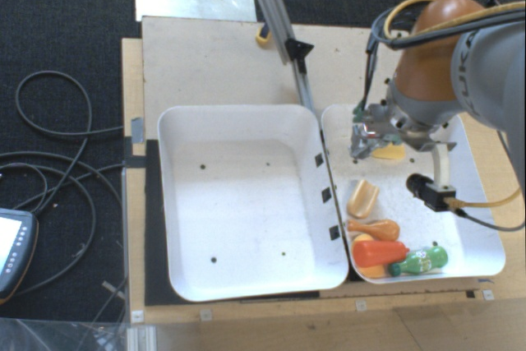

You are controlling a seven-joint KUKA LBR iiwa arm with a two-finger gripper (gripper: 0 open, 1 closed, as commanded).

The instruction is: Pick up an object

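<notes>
The gripper (362, 142) is hanging in the right bin (479, 201); I cannot tell its state. A yellow piece (389, 151) is lying at its three o'clock, other toys (386, 247) sitting toward six.

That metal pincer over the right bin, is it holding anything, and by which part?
It cannot be told. The pincer hangs low beside a yellow piece in the right bin, but the arm hides any hold.
</notes>
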